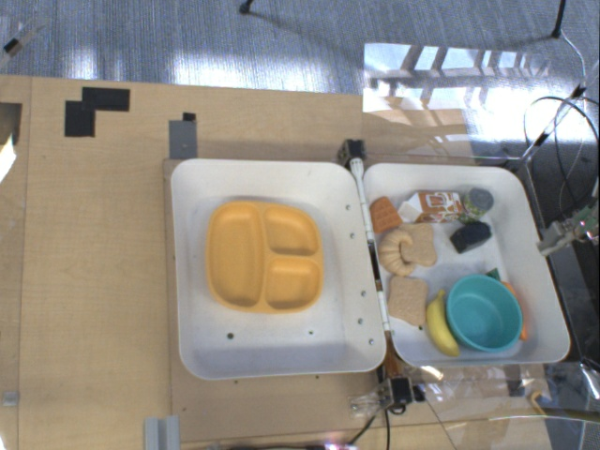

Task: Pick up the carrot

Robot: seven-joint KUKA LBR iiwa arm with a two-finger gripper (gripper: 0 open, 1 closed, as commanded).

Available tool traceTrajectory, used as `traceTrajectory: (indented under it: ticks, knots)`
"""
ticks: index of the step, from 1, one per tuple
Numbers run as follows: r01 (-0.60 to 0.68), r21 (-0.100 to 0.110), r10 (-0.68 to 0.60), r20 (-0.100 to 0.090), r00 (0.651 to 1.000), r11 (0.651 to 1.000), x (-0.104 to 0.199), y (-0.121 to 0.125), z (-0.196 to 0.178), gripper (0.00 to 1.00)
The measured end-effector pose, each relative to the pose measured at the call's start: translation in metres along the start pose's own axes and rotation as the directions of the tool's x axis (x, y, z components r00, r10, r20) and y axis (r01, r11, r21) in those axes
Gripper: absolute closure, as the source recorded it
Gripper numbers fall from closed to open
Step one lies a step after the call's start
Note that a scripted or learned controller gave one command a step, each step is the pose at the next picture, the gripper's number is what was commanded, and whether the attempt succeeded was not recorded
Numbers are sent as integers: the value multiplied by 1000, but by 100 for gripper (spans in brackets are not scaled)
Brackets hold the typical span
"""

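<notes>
In the right bin (539,251), a thin orange strip (521,313) shows along the right side of a teal bowl (483,312). It looks like the carrot, and the bowl hides most of it. It lies near the bin's front right corner.
A yellow banana (439,324) hugs the bowl's left side. Bread slices (407,299), a ring-shaped pastry (397,249), a brown piece (384,214), a snack packet (437,203), a black item (470,235) and a grey disc (480,198) also lie in that bin. The left bin (192,251) holds a yellow divided plate (264,255).
</notes>
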State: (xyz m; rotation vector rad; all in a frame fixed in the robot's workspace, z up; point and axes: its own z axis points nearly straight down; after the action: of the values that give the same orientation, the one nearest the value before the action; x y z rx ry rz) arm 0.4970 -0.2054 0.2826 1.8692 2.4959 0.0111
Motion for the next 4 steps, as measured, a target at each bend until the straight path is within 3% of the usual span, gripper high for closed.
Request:
traceTrajectory:
  ticks: [1, 2, 3, 4]
  knots:
    - [7, -10, -7, 7, 1000, 1000, 0, 4, -12, 100]
    - [6, -9, -6, 7, 1000, 1000, 0, 4, -12, 0]
    - [14, -20, -14, 14, 1000, 1000, -1, 7, -24, 100]
    - [13, -19, -13, 14, 1000, 1000, -1, 7, -24, 0]
